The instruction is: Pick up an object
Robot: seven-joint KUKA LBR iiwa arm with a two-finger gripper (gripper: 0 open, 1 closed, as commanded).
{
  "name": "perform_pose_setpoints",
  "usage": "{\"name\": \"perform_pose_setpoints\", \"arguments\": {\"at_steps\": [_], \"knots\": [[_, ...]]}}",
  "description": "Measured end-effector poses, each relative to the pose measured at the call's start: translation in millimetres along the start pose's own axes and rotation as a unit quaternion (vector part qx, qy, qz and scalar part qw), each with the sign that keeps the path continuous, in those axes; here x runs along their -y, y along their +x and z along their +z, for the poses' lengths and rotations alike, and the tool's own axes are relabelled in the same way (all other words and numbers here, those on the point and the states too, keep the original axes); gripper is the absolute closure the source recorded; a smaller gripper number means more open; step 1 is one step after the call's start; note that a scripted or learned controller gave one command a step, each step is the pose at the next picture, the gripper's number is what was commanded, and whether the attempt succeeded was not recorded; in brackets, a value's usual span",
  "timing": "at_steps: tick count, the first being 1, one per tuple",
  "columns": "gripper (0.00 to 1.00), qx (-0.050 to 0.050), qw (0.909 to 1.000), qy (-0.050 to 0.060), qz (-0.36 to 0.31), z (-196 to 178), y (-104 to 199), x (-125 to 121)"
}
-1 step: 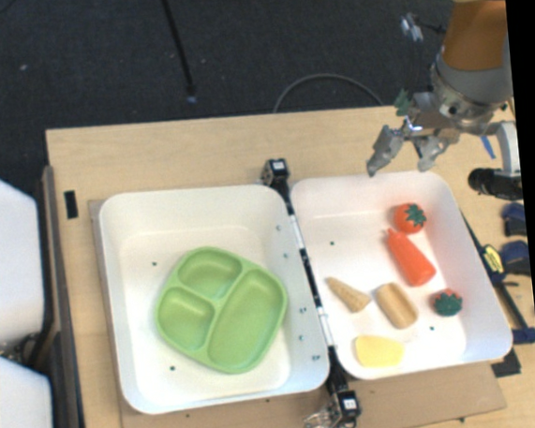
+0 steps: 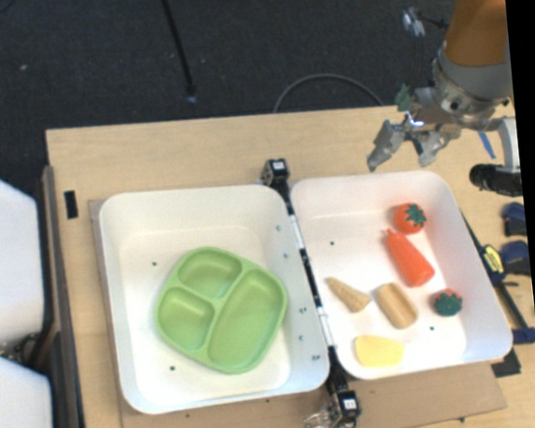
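The right bin [image 2: 343, 212] holds several toy foods: a red tomato [image 2: 406, 217], an orange carrot [image 2: 410, 258], a green broccoli piece [image 2: 446, 303], a tan bread roll [image 2: 396, 304], a tan cone-shaped piece [image 2: 348, 294] and a yellow wedge [image 2: 379, 350]. My gripper [image 2: 407, 148] hangs above the bin's far edge, up and to the right of the foods, apart from all of them. Its fingers are spread open with nothing between them. The orange wrist band [image 2: 474, 28] is at the top right.
The left bin [image 2: 126, 260] holds a green divided plate [image 2: 222, 308]. A black clip [image 2: 275, 171] sits at the far end of the divider between the bins. Tools lie on the bench at the far right [image 2: 508, 223]. A cable loops behind the bins [image 2: 321, 86].
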State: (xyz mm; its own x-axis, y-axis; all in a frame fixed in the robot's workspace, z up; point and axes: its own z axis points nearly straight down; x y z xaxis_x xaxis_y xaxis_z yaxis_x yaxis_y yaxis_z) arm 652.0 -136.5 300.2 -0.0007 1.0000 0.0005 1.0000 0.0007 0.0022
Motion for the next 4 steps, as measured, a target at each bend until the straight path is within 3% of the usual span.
{"name": "perform_pose_setpoints", "arguments": {"at_steps": [3,4], "knots": [[0.00,0.002,1.0000,0.003,0.003,184.2,-13.3,-7.6],[1.00,0.002,1.0000,-0.002,0.004,167.9,-14.2,-10.1]]}}
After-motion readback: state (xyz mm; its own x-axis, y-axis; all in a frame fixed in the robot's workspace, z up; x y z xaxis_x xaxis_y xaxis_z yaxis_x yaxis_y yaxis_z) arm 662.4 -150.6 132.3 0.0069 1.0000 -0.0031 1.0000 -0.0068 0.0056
